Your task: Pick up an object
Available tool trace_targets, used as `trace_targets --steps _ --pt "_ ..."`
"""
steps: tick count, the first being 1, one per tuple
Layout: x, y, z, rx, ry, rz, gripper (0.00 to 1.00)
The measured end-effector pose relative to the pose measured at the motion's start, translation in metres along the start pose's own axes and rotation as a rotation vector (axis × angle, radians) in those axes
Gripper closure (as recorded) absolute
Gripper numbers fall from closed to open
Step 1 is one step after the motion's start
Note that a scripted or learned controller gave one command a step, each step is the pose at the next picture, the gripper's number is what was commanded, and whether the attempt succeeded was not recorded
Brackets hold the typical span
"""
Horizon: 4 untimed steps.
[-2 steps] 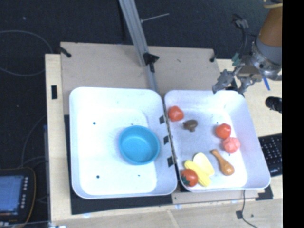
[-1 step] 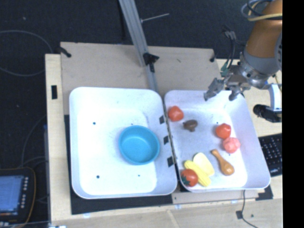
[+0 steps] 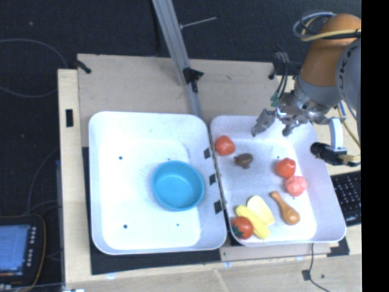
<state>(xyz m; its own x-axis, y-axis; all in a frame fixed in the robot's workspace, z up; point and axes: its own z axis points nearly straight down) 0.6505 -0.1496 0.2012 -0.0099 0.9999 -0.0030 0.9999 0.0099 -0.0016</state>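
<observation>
My gripper (image 3: 273, 126) hangs over the far edge of the right bin (image 3: 325, 221), its fingers spread apart with nothing between them. Below it in that bin lie a red tomato (image 3: 224, 145), a small brown lump (image 3: 244, 160), a red ball (image 3: 285, 167) and a pink ball (image 3: 296, 185). Nearer the front are a tan gourd-shaped piece (image 3: 285, 207), a yellow piece (image 3: 258, 215) and a red fruit with a green top (image 3: 242, 227). The tomato and the brown lump are closest to the gripper, to its lower left.
A blue bowl (image 3: 177, 185) sits in the middle of the left bin (image 3: 115, 132). A grey metal pole (image 3: 173, 38) slants down to the bins' shared far corner. A keyboard (image 3: 349, 193) lies right of the right bin.
</observation>
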Motion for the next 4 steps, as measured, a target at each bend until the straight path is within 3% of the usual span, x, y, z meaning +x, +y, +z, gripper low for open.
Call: trace_targets --steps 1,2,4 --pt "-0.011 0.001 0.046 0.001 -0.001 0.01 0.0" --pt "-0.011 0.003 0.03 -0.008 -0.002 0.008 1.0" --pt "-0.009 0.012 -0.089 -0.008 0.004 0.002 1.0"
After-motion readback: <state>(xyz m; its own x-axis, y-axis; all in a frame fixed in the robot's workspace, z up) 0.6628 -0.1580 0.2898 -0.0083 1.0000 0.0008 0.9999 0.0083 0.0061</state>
